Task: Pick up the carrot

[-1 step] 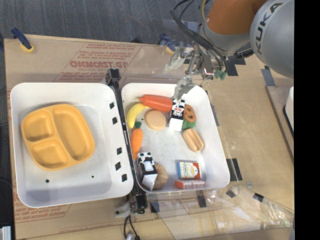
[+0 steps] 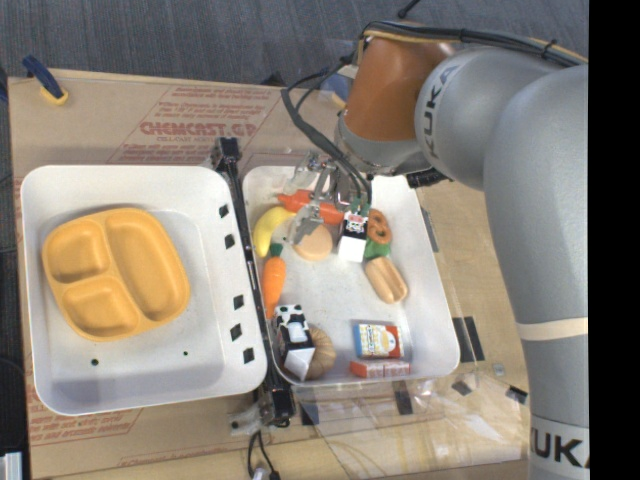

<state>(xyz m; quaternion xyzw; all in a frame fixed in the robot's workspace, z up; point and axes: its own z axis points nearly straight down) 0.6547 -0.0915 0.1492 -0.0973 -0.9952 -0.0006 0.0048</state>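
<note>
Cardboard-covered bench (image 2: 180,118), we count two white bins: left bin (image 2: 40,298) holding one yellow sectioned plastic tray (image 2: 115,268), right bin (image 2: 430,308) holding one orange toy carrot (image 2: 273,282) among assorted toy foods, metal two-finger gripper (image 2: 318,208) above, we cannot tell its state.

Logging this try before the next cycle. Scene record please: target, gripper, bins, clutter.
target: carrot, lying by the right bin's left wall, green top up-frame toward the banana
gripper: gripper low over the right bin's upper part, up-frame of the carrot, not on it
left bin: left bin holds a yellow divided plate
right bin: right bin holds toy food
clutter: hot dog, pretzel, small carton
</note>
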